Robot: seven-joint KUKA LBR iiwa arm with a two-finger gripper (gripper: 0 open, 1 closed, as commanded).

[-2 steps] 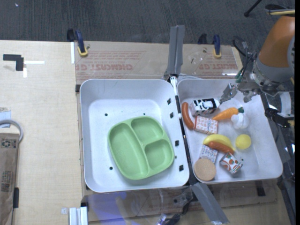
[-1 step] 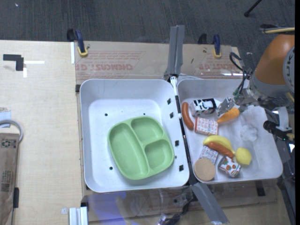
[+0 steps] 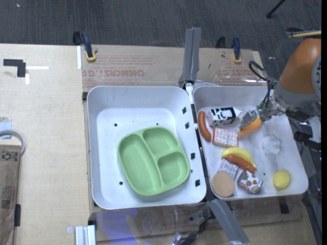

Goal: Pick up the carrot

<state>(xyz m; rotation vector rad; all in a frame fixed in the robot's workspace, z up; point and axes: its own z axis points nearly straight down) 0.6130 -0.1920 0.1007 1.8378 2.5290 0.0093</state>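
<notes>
The carrot (image 3: 249, 127) is a short orange piece in the right bin (image 3: 299, 160), towards its back right, lying slantwise beside a black and white box (image 3: 223, 114). My gripper (image 3: 251, 120) reaches in from the right under the arm's orange band. Its grey fingers (image 3: 248, 117) are closed over the carrot's upper end. The carrot's lower tip sticks out to the left below them.
The right bin also holds a sausage (image 3: 204, 125), a pink wafer (image 3: 225, 137), a banana (image 3: 236, 152) with a red pepper (image 3: 241, 161) on it, a round cookie (image 3: 223, 185), a small carton (image 3: 250, 181), a lemon (image 3: 281, 179) and clear plastic (image 3: 271, 144). A green divided plate (image 3: 153, 160) lies in the left bin (image 3: 102, 137).
</notes>
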